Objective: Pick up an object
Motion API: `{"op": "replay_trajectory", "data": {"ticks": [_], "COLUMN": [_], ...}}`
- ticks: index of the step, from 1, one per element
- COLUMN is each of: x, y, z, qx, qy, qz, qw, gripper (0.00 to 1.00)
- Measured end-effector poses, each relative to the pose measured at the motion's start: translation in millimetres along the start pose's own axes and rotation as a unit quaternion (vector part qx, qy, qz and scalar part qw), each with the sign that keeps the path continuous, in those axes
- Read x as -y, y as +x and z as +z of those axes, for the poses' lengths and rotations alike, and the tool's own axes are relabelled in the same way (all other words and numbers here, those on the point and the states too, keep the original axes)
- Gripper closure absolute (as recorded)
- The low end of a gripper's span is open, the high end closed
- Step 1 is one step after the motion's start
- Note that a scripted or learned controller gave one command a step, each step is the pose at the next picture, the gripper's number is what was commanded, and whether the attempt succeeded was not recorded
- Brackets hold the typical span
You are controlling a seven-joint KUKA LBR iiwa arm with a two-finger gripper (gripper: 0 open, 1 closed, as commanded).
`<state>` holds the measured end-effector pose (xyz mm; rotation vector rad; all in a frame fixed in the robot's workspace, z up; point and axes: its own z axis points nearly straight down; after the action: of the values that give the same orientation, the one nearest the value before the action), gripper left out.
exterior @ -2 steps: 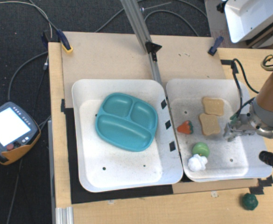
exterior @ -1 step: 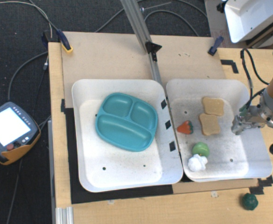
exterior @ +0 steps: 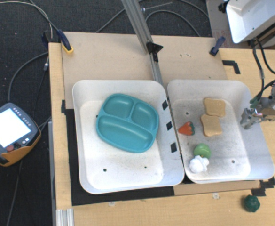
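Here, the contents, with clock directions read on each bin as seen from above:

1. Table (exterior: 109, 55): tan board carrying two shallow white bins side by side, with blue clamps at its far corners.
2. Left bin (exterior: 123, 180): holds one teal plate (exterior: 127, 122) with three compartments, lying flat near the bin's centre, slightly toward 12 o'clock.
3. Right bin (exterior: 231, 166): holds five small things, listed below.
4. Toast, first slice (exterior: 215, 107): tan, flat, at about 12 o'clock in the right bin.
5. Toast, second slice (exterior: 211, 125): tan, flat, at the bin's centre, just beside the first slice; whether the two touch is unclear.
6. Strawberry (exterior: 186, 129): red with a green tip, at 9 o'clock, near the bin's left wall.
7. Green ball (exterior: 202, 150): at about 7 o'clock, touching the white lump below it.
8. White lump (exterior: 198, 164): at about 7 o'clock, near the front wall.
9. Pincer (exterior: 248, 119): grey metal, at 3 o'clock of the right bin, above its right wall; it has hold of nothing, and how far it is open I cannot tell. It stands well apart from the toast.
10. Dark green ball (exterior: 251, 203): on the table outside the right bin, off its front right corner.
11. Pendant (exterior: 8, 133): lit screen, on the dark floor left of the table.
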<state>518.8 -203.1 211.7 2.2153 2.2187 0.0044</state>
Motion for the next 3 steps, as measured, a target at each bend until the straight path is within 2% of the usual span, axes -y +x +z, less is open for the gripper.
{"op": "replay_trajectory", "data": {"ticks": [2, 3], "x": [-15.4, -9.8], "y": [119.4, 178.9], "z": [-4.2, 2.6], "qx": [-0.003, -0.003], "qy": [0.003, 0.004], "qz": [-0.003, -0.003], "qw": [1.0, 1.0], "gripper": [1.0, 1.0]}}
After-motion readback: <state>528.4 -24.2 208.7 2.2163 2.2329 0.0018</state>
